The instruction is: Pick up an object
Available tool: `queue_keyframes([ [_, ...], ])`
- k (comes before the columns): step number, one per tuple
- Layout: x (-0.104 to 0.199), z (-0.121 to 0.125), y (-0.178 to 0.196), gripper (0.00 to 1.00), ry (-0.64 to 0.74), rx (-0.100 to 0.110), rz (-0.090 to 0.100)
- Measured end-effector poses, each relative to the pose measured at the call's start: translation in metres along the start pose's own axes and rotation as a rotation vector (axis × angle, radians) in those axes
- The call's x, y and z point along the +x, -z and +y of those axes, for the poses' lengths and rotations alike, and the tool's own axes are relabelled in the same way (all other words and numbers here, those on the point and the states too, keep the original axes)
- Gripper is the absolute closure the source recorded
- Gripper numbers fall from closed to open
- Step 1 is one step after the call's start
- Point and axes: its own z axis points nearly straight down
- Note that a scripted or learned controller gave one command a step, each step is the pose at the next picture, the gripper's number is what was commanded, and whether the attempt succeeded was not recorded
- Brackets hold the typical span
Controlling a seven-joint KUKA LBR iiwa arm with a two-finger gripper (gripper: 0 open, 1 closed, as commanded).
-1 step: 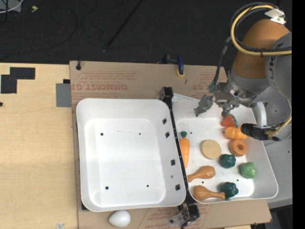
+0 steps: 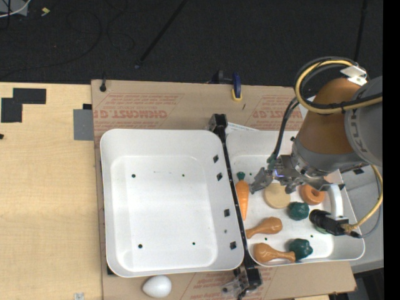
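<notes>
My gripper (image 2: 277,183) hangs low over the back of the right bin (image 2: 350,252), open, with its fingers spread and nothing between them. Just under and in front of it lies a round beige disc (image 2: 275,198). An orange carrot (image 2: 242,199) lies to the left along the bin's wall. An orange ring (image 2: 311,195) sits to the right of the disc, and a dark green piece (image 2: 298,210) lies in front of it. Two tan drumsticks (image 2: 264,227) (image 2: 272,253) and another green piece (image 2: 302,248) lie nearer the front.
The left bin (image 2: 125,155) stands beside the right one, with a black divider rail (image 2: 228,186) between them. A white egg (image 2: 156,286) rests on the bench in front of the left bin. The arm's bulk (image 2: 331,130) overhangs the right bin's back right.
</notes>
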Motion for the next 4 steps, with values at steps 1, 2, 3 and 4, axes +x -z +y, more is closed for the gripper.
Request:
queue_keyframes([
  [1, 0.005, -0.081, -0.044, 0.0, -0.002, -0.001, 0.001],
  [2, -0.004, -0.007, -0.074, 0.0, -0.003, -0.017, -0.011],
  [3, -0.011, 0.065, -0.073, 0.0, 0.002, -0.017, -0.004],
  [4, -0.001, 0.093, -0.073, 0.0, 0.002, -0.014, -0.005],
])
